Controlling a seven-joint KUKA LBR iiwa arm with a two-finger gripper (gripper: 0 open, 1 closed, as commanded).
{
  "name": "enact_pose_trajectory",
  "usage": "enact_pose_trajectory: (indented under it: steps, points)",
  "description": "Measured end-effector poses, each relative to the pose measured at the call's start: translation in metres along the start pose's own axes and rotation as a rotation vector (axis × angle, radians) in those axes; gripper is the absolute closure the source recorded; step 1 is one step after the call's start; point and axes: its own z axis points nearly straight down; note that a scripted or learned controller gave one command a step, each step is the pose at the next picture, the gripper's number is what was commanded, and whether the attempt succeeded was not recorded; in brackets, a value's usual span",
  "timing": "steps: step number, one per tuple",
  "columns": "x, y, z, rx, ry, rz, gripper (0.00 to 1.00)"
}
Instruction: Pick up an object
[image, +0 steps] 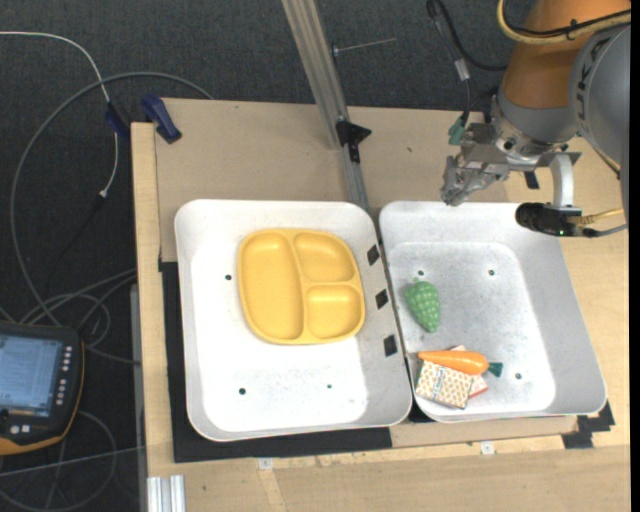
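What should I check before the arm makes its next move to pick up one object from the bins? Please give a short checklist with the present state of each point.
1. Objects available: ok. A green toy, a carrot and a small patterned packet lie in the right bin.
2. Gripper over a target: not ok. It sits at the bin's far edge, away from all three.
3. Gripper carrying nothing: ok, nothing visible under it.
4. Finger opening: cannot tell.
5. Targets separated: green toy ok; carrot rests on the packet, not ok.
6. Yellow tray out of the way: ok, in the left bin.
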Motion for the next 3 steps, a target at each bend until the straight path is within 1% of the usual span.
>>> enact_pose_trajectory:
  steps: [1, 2, 3]
  points:
    - [0.060, -0.009, 0.004, 0.007, 0.003, -0.005, 1.00]
    - [0.114, -0.021, -0.008, 0.006, 0.004, -0.006, 1.00]
    - [0.162, -0.029, -0.008, 0.007, 0.003, -0.005, 1.00]
